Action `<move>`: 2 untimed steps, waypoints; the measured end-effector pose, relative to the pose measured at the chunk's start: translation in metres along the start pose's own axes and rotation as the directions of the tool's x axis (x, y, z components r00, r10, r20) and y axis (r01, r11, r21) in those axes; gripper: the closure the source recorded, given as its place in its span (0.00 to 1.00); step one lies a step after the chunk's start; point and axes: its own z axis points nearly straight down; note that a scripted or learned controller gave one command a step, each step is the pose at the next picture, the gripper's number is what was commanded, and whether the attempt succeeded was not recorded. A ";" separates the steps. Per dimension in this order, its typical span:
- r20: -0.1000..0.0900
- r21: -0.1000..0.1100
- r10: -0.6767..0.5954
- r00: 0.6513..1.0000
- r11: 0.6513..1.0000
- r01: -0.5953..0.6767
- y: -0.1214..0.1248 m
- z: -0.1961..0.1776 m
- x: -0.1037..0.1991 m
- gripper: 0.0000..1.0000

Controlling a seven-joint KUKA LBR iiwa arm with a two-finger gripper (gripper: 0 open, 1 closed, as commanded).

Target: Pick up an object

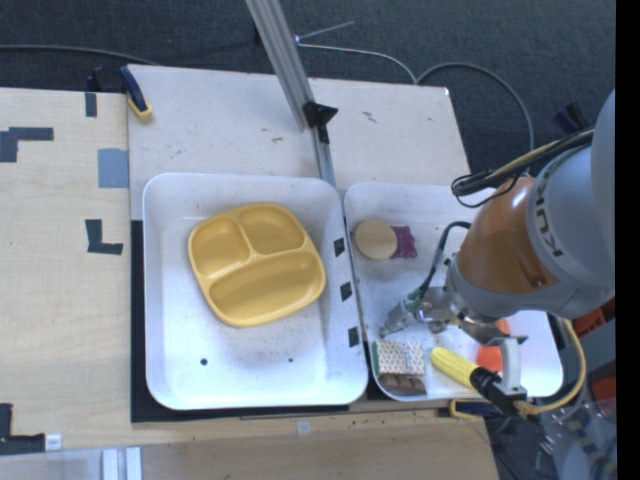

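My gripper (404,314) hangs low over the middle of the right bin (440,200), with the grey and orange arm reaching in from the right. Nothing shows held in it. Just in front of it, a small checkered block (401,364) lies at the bin's front left corner. A tan round disc (375,239) lies at the bin's back left, touching a small purple piece (403,241). A yellow stick-shaped thing (452,364) lies near the front wall, right of the block. An orange piece (490,354) peeks out from under the wrist.
The left bin (160,288) holds a yellow divided plate (257,262), tilted a little. A metal pole (285,53) slants up from the wall between the bins. A blue and yellow clip (136,94) lies at the bench's back left.
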 end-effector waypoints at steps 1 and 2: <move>-0.003 0.002 -0.002 1.000 1.000 0.002 0.000 0.000 -0.007 0.00; -0.003 0.002 -0.001 1.000 1.000 0.001 0.000 0.000 -0.007 0.00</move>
